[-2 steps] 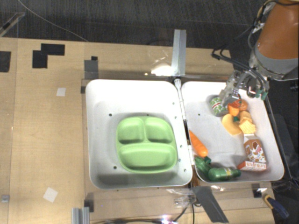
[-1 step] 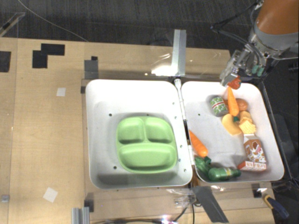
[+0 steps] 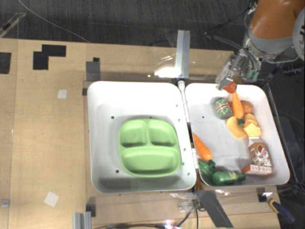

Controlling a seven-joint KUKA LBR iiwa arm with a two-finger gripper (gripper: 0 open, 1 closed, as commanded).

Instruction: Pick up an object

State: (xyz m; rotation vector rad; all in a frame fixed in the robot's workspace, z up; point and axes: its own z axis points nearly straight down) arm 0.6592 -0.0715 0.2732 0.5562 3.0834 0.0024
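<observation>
The end effector [image 3: 230, 80] hovers at the right bin's [image 3: 209, 113] far rim — a small red piece [image 3: 230, 86] sits pinched between its fingers, lifted above the carrot [image 3: 237, 105] and can [image 3: 222, 108].

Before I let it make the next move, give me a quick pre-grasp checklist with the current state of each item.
1. Gripper position: over the far rim of the right bin, above the toy pile. Ok.
2. Something small and red-orange sits right at the gripper's tip; whether it is held or just lying below: cannot tell.
3. Targets in reach: small can, upright orange carrot and yellow piece lie close below. Ok.
4. Clutter: these items touch or overlap, so a clean single grasp is doubtful. Not ok.
5. Easier targets: second carrot lies apart near the divider; juice carton lies near the right wall. Ok.
6. Left bin holds only the green tray. Ok.
</observation>
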